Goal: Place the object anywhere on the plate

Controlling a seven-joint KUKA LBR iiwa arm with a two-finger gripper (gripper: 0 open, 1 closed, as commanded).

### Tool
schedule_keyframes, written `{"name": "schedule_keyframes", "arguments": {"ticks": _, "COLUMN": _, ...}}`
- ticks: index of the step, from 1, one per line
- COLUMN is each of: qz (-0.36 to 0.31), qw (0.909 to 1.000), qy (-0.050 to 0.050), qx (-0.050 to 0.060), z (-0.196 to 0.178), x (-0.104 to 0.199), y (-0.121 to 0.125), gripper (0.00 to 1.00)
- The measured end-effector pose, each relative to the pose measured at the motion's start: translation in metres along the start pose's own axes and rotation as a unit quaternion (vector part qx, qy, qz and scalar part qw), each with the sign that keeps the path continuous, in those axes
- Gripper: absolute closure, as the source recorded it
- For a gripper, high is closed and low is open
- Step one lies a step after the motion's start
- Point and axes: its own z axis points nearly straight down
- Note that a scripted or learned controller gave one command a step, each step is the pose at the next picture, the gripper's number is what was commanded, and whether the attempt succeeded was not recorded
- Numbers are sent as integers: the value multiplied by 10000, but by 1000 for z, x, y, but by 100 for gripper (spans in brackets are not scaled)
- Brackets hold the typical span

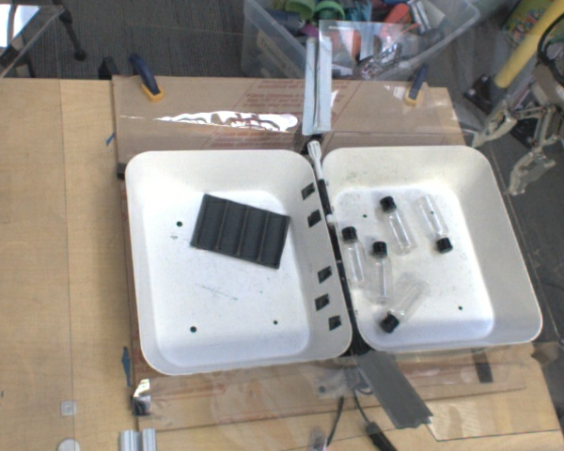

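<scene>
— Where are the things to be moved?

— In the right bin (508, 252), all of them. They are small clear vials (396, 229) with black caps, lying on their sides at different angles. The nearest one (400, 305) points its cap toward the front rim; the rest lie loosely scattered behind it, some just beside each other.

— And the plate?

— The plate (241, 231) is a dark, ribbed rectangle lying flat and slightly skewed in the left bin (160, 318), well apart from the vials. None of them touches it.

— What surrounds the bins?

— Nearest the camera, a flat grey strip (395, 390) juts out from under the seam between the bins. Both bins sit on a pale wooden bench (47, 252). A row of small black tabs (321, 247) runs along the seam. Behind the bins lies brown cardboard (226, 101) held by two clamps, and a thin metal bar (316, 83) stands at the middle. Farthest back, a clear tub (263, 26) holds bright, mixed items.

— The pincer?

— I cannot tell how it stands. Some pale metal parts (524, 144) hang past the right bin's far corner, cut off and tangled with cables, too unclear to name.

— Anything else uncertain?

— The exact count of vials: their clear bodies fade into the white floor.
</scene>
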Motion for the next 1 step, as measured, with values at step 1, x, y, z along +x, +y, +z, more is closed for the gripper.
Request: {"name": "schedule_keyframes", "arguments": {"ticks": 1, "qz": -850, "qw": 9964, "qy": -6, "qx": 2, "z": -120, "x": 1, "y": 2, "gripper": 0}}
